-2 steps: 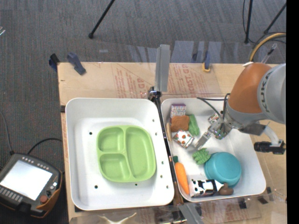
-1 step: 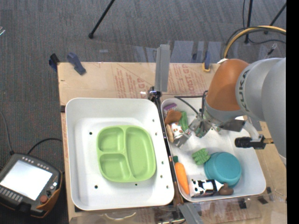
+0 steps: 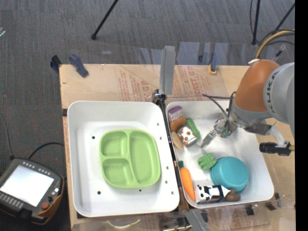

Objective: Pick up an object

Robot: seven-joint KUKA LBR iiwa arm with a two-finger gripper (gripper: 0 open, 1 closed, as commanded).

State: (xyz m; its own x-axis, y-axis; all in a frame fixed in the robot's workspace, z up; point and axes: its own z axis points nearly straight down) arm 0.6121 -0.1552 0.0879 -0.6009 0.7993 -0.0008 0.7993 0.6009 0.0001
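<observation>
The right bin point(image 3: 260, 174) holds several small objects. At its left side lie a purple block point(image 3: 175, 112), a brown piece point(image 3: 176, 123), a green cucumber point(image 3: 193, 129) and a red-and-white can point(image 3: 187, 136). A green leafy toy point(image 3: 207, 161) lies beside a teal bowl point(image 3: 230, 173). An orange carrot point(image 3: 187, 183) and a black-and-white cow toy point(image 3: 211, 193) rest near the front. My gripper point(image 3: 210, 138) hangs low over the bin's middle, just right of the can and above the leafy toy, with nothing seen in it.
The left bin point(image 3: 82, 129) carries a green divided plate point(image 3: 130, 158). A small brown piece point(image 3: 233, 195) sits by the cow toy. The grey arm with its orange band point(image 3: 257, 88) reaches in from the right. A tablet point(image 3: 26, 184) lies on the floor at the left.
</observation>
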